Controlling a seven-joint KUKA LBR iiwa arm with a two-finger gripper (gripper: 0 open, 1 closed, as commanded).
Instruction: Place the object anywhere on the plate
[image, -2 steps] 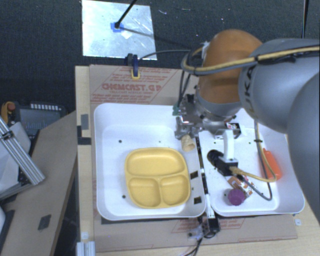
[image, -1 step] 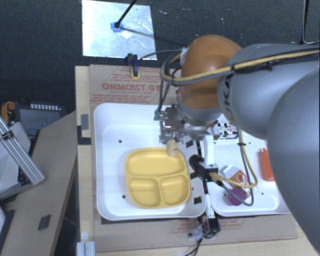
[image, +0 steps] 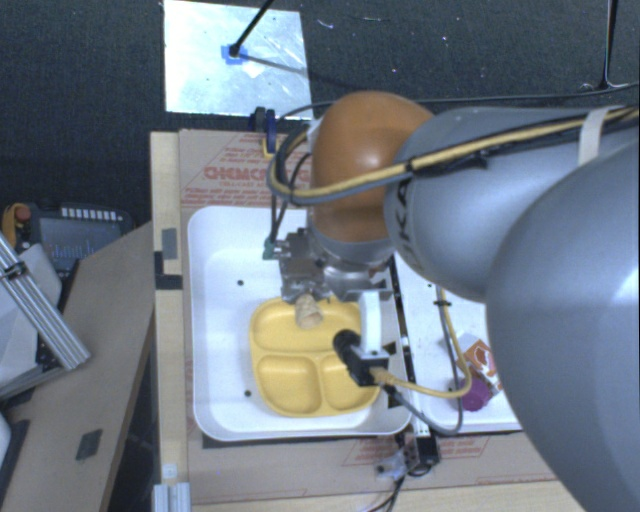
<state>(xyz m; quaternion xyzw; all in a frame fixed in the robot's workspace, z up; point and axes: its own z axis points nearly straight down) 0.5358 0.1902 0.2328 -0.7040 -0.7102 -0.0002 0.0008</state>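
A yellow divided plate (image: 290, 375) lies in the left white bin (image: 220, 330), toward its front right. A small beige object (image: 309, 314) rests at the plate's back compartment, right under the arm's wrist. My gripper (image: 312, 298) hangs directly over that object, and the wrist body hides its fingertips.
The grey arm with its orange band (image: 360, 160) covers the back right of the left bin and most of the right bin (image: 470, 400). A purple and orange item (image: 480, 375) lies in the right bin. Cables (image: 420, 390) hang beside the plate's right edge.
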